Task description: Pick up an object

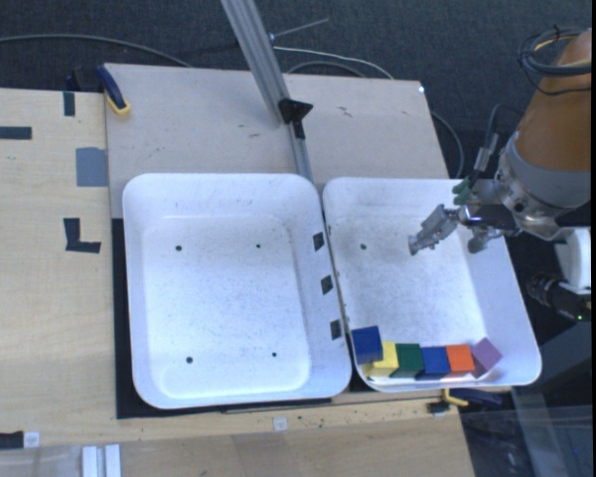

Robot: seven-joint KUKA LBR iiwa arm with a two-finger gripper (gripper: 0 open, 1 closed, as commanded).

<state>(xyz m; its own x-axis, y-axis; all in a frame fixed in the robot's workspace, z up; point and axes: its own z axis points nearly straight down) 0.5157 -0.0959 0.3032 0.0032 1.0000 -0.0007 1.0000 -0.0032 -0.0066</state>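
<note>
The gripper [429,235] hangs over the upper part of the right bin [497,296], angled down and toward the left from the wrist. From where the camera sits I cannot tell how it is set — it reads as one pale grey wedge against the white floor, and nothing shows in it. Behind it the grey wrist and the orange band of the arm [561,107] lean in from the right edge.

The things to pick from sit well apart from it, all crowded along the near wall of that same bin: a blue block [367,343] on top of a yellow block [381,368], then a green block [408,358], a second blue block [435,361], an orange block [459,359] and a purple block [486,353] in the corner, each touching its neighbour. The left bin [219,286] lies just beside, and a metal pole [263,58] slants across the bench above both.

To my eye the step in hand is the approach, barely begun. A packed row against a wall is awkward — there is little room beside the middle blocks. The raised blue block looks the best choice, since its sides stand free above the rest; coming straight down over it and closing across its open faces should avoid shoving the row.
</note>
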